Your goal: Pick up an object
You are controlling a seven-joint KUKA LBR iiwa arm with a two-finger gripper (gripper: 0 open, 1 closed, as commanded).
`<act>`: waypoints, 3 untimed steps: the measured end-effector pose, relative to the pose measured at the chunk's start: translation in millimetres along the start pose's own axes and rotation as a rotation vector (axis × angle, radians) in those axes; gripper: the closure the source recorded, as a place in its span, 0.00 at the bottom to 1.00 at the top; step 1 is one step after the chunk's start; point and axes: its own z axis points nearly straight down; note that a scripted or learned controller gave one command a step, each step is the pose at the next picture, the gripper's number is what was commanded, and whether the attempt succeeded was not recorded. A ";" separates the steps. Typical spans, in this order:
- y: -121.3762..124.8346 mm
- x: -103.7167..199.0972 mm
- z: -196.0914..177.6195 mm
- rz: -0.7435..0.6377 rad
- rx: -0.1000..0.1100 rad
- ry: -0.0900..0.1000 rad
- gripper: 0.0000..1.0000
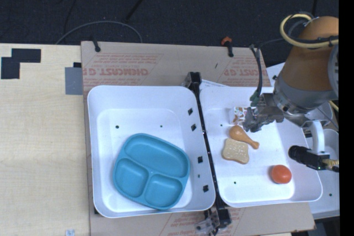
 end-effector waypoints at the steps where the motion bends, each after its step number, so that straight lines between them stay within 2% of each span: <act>1: 5.9 53.1 15.7 0.000 0.001 0.000 1.00; 2: 5.0 110.5 16.2 -0.001 0.000 0.000 1.00; 3: 11.0 155.7 26.9 -0.001 0.000 -0.001 1.00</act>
